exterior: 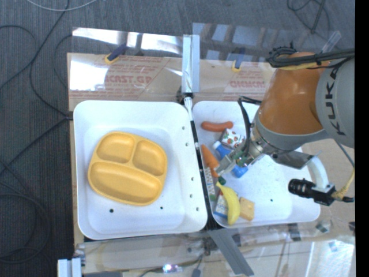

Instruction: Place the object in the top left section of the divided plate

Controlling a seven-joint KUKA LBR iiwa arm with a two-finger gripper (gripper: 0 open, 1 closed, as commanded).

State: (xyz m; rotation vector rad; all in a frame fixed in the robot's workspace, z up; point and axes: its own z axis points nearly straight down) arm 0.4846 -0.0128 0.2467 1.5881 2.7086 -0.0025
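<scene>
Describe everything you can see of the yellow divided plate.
The divided plate is yellow-orange, looks like smooth plastic, and is a rounded oblong with raised ridges splitting it into three sections: two smaller ones along its upper side and one long one below. It lies flat, slightly turned, on the floor of the left bin. Nothing lies in its sections. The gripper is over the right bin, apart from it.

The divided plate (127, 168) is yellow, rounded and shallow, lying flat in the left white bin (138, 115) a little toward nine o'clock of that bin's middle. It has three sections: one long one along its six o'clock side and two smaller ones side by side toward twelve o'clock. All three sections hold nothing. The plate sits slightly turned, its long section running from nine o'clock down toward four o'clock
</scene>
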